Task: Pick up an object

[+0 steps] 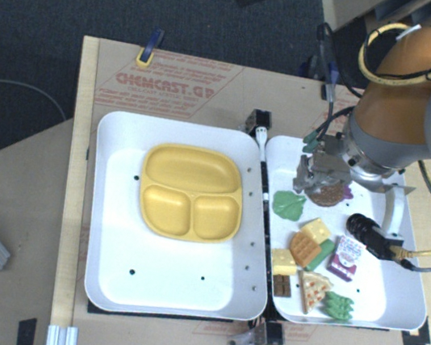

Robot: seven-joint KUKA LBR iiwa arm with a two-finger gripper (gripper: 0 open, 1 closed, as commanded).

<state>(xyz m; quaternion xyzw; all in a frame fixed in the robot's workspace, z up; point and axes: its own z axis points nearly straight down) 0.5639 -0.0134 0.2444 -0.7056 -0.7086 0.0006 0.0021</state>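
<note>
Bench board (168, 86) printed "CHEMCAST G.P"; gripper (310, 179) over right bin (401, 309), finger state unclear

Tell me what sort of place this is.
Probably a robotics lab's grasping test bench. Two white bins sit on a board, one holding a yellow divided tray, the other toy food pieces, with the arm's gripper hanging over them and loose cables around.

A divided tray (192, 191) lies in the left bin (106, 215) (toy foods (311, 261) crowd the right bin (398, 301)).
</note>
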